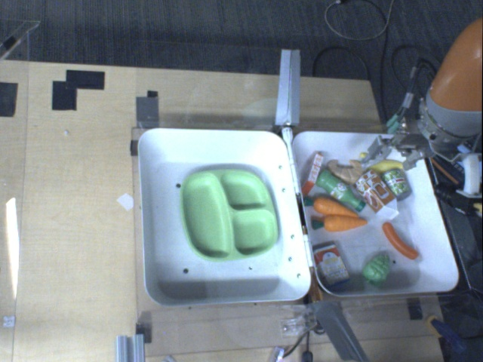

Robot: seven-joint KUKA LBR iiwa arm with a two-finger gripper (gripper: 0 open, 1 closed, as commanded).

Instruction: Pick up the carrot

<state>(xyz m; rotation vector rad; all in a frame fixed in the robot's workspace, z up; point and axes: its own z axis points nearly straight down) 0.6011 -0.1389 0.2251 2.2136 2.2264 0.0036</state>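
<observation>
In the right bin (445,270), close to its left wall and about halfway between its far and near edges, lies the carrot (338,213) I have to pick up. It looks like two orange pieces lying side by side and touching, each fat at the left end and thin at the right end, with a little green bit at the fat end. I cannot tell if they are two carrots or one toy in two parts. I think it is a plastic toy, so it should be light and hard, and it will not squash or break. Its skin looks smooth and round, so I think it could slip or roll away if I pinch it wrong. The best place to grab looks like the fat middle part, across its short side, not the thin tip. My tool (392,143) is up by the far right corner of the same bin, over a yellow thing (388,167) and a brown packet (379,189), well apart from the carrot. I cannot tell if my tool is gripping or let go, because that part is too small and dark. A green bottle (339,187) lies just beside the carrot on its far side, so I must take care not to bump it. An orange sausage (399,241) lies nearer the bin's near right corner, and I must not mix it up with the carrot.
</observation>
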